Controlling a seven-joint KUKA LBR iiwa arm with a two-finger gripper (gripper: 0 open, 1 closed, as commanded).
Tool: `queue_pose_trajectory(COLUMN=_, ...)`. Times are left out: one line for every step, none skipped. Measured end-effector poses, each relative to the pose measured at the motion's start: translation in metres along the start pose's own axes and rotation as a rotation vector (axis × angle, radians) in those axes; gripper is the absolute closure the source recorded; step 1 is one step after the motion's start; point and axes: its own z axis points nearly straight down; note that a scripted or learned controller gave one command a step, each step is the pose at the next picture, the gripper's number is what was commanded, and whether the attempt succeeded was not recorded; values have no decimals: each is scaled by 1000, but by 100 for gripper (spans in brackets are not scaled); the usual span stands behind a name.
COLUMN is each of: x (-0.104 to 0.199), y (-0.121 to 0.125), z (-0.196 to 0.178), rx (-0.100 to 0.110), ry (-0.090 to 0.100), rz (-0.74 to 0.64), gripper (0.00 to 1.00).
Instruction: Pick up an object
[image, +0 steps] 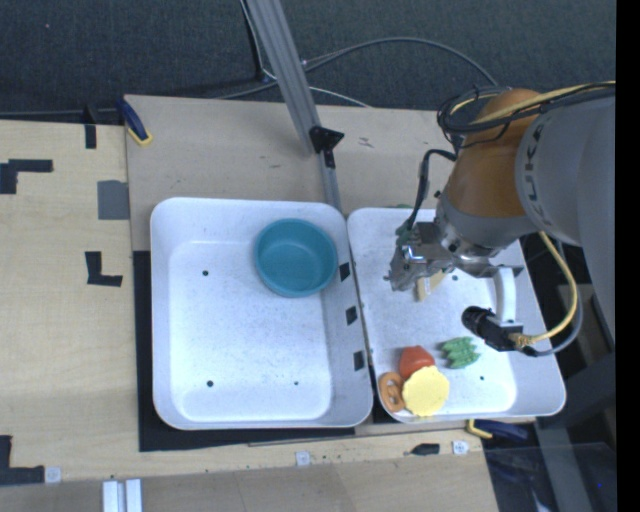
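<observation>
My gripper (412, 278) hangs over the upper left part of the right bin (530, 398), below the orange wrist band. A small tan bit (422, 289) shows at its tip; I cannot tell whether this is an object or part of the gripper. Toward the front of the same bin lie a red piece (415, 358), a yellow piece (427, 391), an orange slice (390, 391) and a green piece (460, 350), all well below the gripper and apart from it. A blue bowl (295, 257) sits upright at the back of the left bin (172, 330).
A grey pole (300, 90) slants down from the top to the gap between the bins. Cables loop around the arm at the right, and a black fitting (488, 326) hangs over the right bin beside the green piece.
</observation>
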Motion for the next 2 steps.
queue_pose_trajectory(x=57, y=-16, z=-1, rx=0, ry=0, rz=-1, gripper=100)
queue_pose_trajectory(x=117, y=-19, z=-7, rx=0, ry=0, rz=-1, gripper=100)
